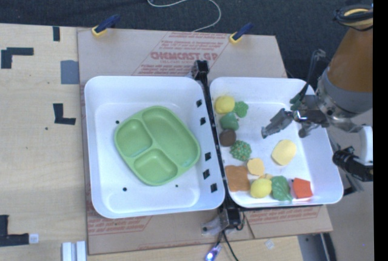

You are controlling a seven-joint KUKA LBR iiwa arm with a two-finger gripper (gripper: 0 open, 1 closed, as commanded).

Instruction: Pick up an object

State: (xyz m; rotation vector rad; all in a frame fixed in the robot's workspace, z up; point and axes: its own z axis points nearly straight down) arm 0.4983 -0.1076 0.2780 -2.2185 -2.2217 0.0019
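White plastic forms both shallow bins. In the left bin [97, 132] we see a green divided plate [156, 143] with three compartments, lying flat near the centre. In the right bin [267, 87] we see a cluster of toy food items. Along the dividing edge sit a yellow round piece [224, 103], a green piece [241, 109] just beside it, a dark green piece [229, 122], a brown round piece [227, 137] and a broccoli-like piece [240, 150]. Near the front edge lie an orange-brown slab [236, 178], a small yellow-orange piece [256, 166], a yellow fruit [260, 188], a green leafy piece [280, 188] and an orange-red block [302, 188].

We see the arm [354, 66] reaching in from the right, with the gripper [284, 122] above the right bin. Its fingers appear spread, and we see nothing between them. A pale yellow piece [284, 152] lies near the gripper, toward the front edge and apart from the fingers. The bins rest on a cardboard sheet [176, 54].
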